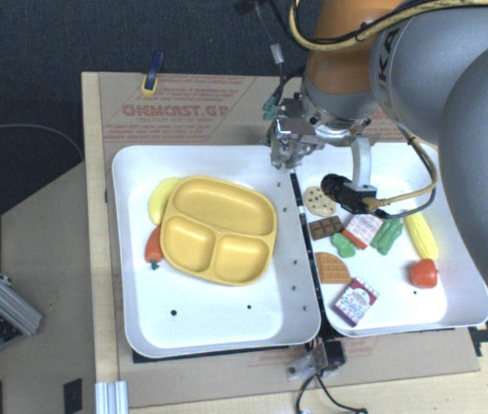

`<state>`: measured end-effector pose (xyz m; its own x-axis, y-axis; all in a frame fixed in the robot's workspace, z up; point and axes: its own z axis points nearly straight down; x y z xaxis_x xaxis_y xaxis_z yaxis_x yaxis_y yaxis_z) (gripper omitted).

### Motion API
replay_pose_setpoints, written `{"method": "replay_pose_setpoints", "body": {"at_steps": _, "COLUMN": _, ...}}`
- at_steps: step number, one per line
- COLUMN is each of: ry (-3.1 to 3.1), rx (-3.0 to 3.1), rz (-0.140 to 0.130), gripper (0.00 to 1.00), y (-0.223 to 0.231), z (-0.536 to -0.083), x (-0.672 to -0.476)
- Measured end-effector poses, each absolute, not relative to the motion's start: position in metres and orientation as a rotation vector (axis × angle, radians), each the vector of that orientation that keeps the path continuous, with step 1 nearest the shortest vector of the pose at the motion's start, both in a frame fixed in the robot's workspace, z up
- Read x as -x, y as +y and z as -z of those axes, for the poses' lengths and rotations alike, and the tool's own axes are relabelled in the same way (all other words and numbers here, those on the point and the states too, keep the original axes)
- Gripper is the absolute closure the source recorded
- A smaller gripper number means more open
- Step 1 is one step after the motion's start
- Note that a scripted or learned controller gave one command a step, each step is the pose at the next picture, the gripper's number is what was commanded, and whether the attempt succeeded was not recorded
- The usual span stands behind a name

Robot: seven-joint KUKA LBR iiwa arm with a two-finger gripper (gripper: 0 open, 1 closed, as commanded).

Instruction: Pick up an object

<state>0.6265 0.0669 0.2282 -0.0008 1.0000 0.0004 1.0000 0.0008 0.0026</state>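
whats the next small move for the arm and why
Probably bring the pincer toward the right bin and lower it over the cookie. It hangs by the divider at the bins' far edge with nothing seen between its fingers, and the cookie is the nearest item.

Two bins side by side on a board [201, 110]: left bin [132, 257], right bin [459, 300], walls touching along the middle. In left bin, a compartment tray [218, 229] sits near centre, toward 12 o'clock; a banana [159, 198] pokes out from under its 10 o'clock edge, a pepper [153, 247] lies touching its 9 o'clock edge. In right bin: cookie [317, 200] at 11 o'clock, chocolate bar [325, 228] just below it, waffle [333, 269] toward 7 o'clock, packet [355, 302] at 6 o'clock, corn [422, 235] at 3 o'clock, tomato [424, 272] just below corn. Gripper [289, 155] hangs over the bins' shared wall at its 12 o'clock end. A clip [151, 76] lies on the board at 11 o'clock.
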Motion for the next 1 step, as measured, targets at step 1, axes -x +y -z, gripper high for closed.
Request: {"method": "replay_pose_setpoints", "body": {"at_steps": 1, "ry": 2.222, "rx": -2.224, "rz": 0.004, "gripper": 1.0, "y": 0.0634, "z": -0.2157, "x": -0.618}}
